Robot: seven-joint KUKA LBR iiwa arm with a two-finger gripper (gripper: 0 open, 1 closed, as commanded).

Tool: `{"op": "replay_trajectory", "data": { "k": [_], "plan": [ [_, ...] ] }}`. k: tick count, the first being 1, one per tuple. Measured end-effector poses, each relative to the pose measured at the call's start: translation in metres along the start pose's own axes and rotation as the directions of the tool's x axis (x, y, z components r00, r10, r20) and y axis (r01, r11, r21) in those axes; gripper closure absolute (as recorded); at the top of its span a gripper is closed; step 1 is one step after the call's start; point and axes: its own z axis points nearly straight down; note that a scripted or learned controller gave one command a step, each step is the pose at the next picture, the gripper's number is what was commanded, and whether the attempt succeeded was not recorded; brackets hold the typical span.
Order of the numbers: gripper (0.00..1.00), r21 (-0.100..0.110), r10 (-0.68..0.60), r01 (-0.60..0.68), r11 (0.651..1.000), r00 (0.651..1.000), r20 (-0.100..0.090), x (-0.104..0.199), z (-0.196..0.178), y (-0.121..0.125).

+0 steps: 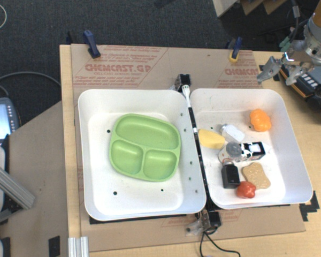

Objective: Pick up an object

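Observation:
The right bin (294,159) holds several small objects. An orange piece (260,120) lies near its far right. A yellow piece (210,138) rests by the divider, with a white and grey item (232,131) beside it. Nearer the front sit a black-and-white toy (252,150), a black block (230,175), a tan bread-shaped piece (256,175) and a red piece (246,190). My gripper (280,72) hangs above the bin's far right corner, well clear of the objects. Its fingers are spread open with nothing between them.
A green three-compartment plate (145,146) lies in the left bin (91,143). A black hinge strip (195,143) runs between the bins. Blue (91,43) and yellow (235,48) clamps grip the board's far edge. Cables lie at the front.

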Motion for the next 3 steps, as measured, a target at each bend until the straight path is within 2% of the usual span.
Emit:
{"op": "replay_trajectory", "data": {
  "k": [1,2,3],
  "plan": [
    [0.0,0.003,-0.002,0.002,1.0,1.0,-0.003,0.039,-0.046,-0.048],
    [0.0,-0.004,-0.004,0.004,1.0,1.0,-0.001,0.082,-0.1,-0.085],
    [0.0,-0.005,-0.005,0.005,1.0,1.0,-0.001,0.149,-0.181,-0.116]
  ]
}}
